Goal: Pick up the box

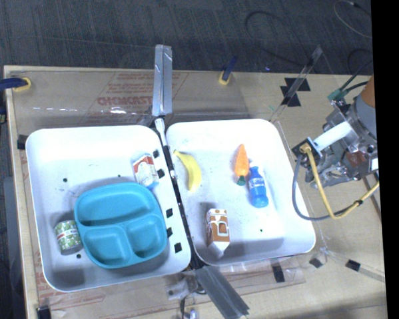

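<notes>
My gripper (327, 172) hangs outside the right bin (293, 234), past its right wall; I cannot tell its state. The box (217, 229) stands near that bin's front edge, left of centre, below the banana (189, 169) and well apart from me.
</notes>
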Controlling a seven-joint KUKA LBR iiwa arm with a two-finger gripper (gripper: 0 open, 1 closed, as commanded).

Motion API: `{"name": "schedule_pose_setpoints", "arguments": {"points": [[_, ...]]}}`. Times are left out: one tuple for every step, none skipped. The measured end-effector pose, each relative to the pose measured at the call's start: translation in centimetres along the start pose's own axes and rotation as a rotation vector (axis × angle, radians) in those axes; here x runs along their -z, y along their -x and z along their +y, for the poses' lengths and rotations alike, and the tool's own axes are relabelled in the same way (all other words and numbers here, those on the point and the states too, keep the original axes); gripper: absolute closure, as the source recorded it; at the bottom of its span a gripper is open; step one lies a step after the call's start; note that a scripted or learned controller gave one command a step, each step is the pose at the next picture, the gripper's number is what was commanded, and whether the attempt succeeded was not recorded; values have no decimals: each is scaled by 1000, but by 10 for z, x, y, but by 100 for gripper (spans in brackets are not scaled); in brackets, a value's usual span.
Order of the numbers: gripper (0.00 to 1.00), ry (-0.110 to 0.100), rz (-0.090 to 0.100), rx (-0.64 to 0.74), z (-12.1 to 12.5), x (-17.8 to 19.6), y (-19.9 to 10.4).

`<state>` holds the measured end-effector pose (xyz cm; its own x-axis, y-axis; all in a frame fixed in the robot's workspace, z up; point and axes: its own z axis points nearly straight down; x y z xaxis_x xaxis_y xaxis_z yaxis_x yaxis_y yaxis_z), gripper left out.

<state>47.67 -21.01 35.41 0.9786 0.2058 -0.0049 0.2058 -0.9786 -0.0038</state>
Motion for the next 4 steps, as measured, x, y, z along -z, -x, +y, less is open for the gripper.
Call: {"name": "schedule_pose_setpoints", "arguments": {"points": [[100,1,0,8,0,-8,-1],[100,-2,-3,15,-1,2,-1],[100,-5,-7,22,-1,11,-1],[100,-8,-11,29,-2,21,-2]]}}
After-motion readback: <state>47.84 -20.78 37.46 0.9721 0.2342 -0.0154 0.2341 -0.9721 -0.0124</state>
